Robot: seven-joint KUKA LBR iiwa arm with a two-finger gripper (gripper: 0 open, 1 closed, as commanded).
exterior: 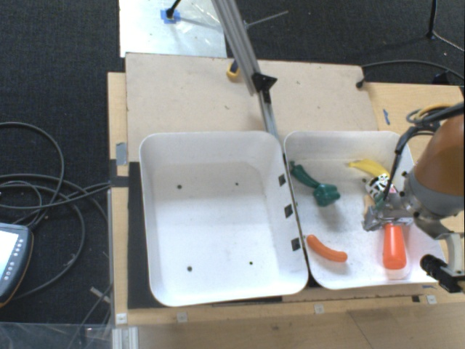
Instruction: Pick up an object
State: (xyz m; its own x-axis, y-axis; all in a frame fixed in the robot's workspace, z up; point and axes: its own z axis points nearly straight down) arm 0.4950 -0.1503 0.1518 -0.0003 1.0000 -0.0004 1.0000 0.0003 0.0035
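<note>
Risk of a missed or slipping grasp: gripper (383, 217) low in right bin (330, 144), finger state not discernible, directly above orange cylinder (394, 247) near front wall, with yellow piece (368, 168) and black-and-white object (376, 187) crowding the approach

Bench surroundings, non-task items only.
A grey metal pole (240, 38) slants across the brown bench board (189, 93). Black cables (40, 187) loop over dark carpet at left, beside a handheld screen pendant (11, 257). Blue tape (170, 15) marks a pale floor sheet (167, 20).
</note>
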